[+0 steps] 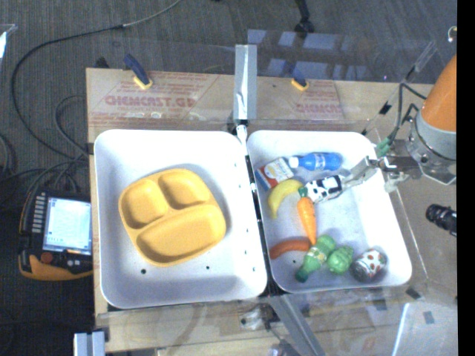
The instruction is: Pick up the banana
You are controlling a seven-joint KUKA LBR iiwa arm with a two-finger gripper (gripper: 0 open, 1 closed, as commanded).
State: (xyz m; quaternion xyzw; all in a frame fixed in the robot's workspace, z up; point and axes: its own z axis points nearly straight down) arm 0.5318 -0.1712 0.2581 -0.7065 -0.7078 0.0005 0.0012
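Arm at the right rim, banana not yet reached.

The curved yellow banana (283,196) lies in the right white bin (393,232) near its left wall, long axis slanting; the grey two-finger gripper (369,166) sits well to its right, its opening unclear. A blue-capped bottle (313,162), black-and-white toy (323,188) and orange carrot (307,218) crowd the approach.

Glossy plastic banana (281,195); smooth white bins (111,273); wooden bench (171,99).
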